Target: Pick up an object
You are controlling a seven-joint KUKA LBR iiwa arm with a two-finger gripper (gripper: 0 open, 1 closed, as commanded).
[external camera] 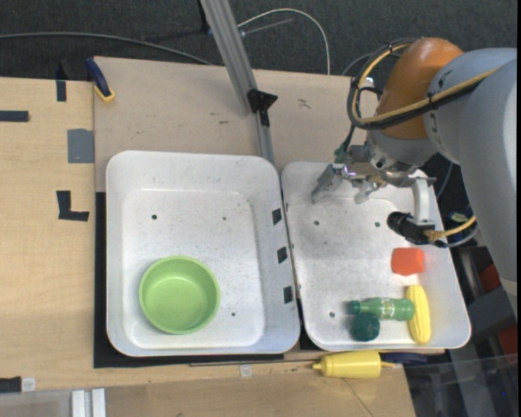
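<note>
Claw [340, 183] spread and holding nothing, high in right bin [330, 250]. Best lowered squarely over orange block [407, 261], clear of banana [418, 312].

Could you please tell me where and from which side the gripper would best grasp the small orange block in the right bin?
Probably from straight above, closing across the small orange block on its left and right faces. It sits apart from the yellow banana-shaped toy below it, leaving bare floor of the right white bin on its left.
</note>
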